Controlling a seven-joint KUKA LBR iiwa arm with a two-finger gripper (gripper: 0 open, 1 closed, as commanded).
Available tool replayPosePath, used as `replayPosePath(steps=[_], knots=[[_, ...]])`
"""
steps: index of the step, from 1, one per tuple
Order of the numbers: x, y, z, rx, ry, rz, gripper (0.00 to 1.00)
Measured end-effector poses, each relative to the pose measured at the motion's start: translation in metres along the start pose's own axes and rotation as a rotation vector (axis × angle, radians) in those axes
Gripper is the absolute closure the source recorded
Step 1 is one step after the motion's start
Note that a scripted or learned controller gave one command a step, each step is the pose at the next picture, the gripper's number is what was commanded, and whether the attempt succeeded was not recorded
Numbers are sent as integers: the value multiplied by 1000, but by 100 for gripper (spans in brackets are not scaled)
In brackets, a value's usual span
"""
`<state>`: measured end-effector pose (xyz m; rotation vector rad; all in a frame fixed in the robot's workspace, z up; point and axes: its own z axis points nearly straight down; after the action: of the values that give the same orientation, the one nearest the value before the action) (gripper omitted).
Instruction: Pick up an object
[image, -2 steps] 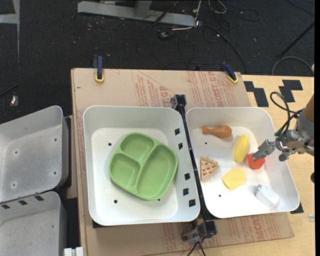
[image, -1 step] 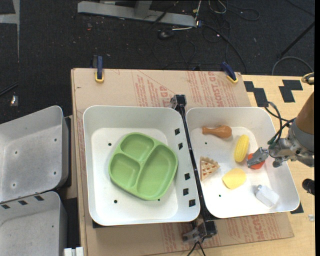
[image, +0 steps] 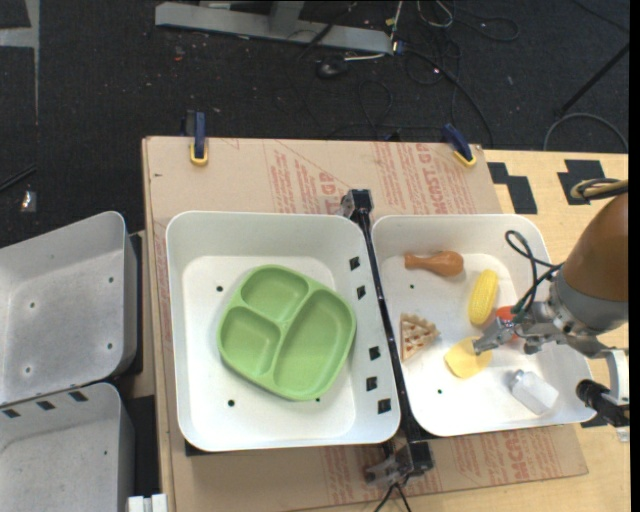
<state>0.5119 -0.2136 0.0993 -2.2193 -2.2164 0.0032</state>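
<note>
Camera view looks down on two white bins side by side on a cardboard-topped bench, and the right bin (image: 455, 425) serves as the landmark for everything else. Inside it, near its far wall, lies a brown drumstick (image: 436, 263). Closer to its middle, a yellow corn cob (image: 484, 296) lies roughly lengthwise, just right of and nearer than the drumstick. Against its left side rests a tan waffle wedge (image: 417, 334), and just right of that a yellow piece (image: 462, 361) that looks like cheese, though its shape is hard to make out. Toward its near right corner sits a small white bottle (image: 532, 390) on its side. The arm (image: 604, 265) comes in over the bin's right wall, its orange band above the wrist, and the gripper (image: 492, 343) hangs low over the bin's middle, between the corn and the yellow piece, its tip just beside the latter. The fingers are small and dark against the clutter of the wrist, so I cannot tell whether the jaws stand apart or together, and nothing is plainly seen between them. Left of the right bin, across the divider, the left bin (image: 190, 400) holds a green tray (image: 288, 331) with three compartments.
</note>
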Motion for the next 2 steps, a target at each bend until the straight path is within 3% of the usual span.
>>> replayPosePath(steps=[1, 2], knots=[[-1, 2, -14, -6, -3, 0, 100], [5, 1, -58, -9, -4, -4, 100]])
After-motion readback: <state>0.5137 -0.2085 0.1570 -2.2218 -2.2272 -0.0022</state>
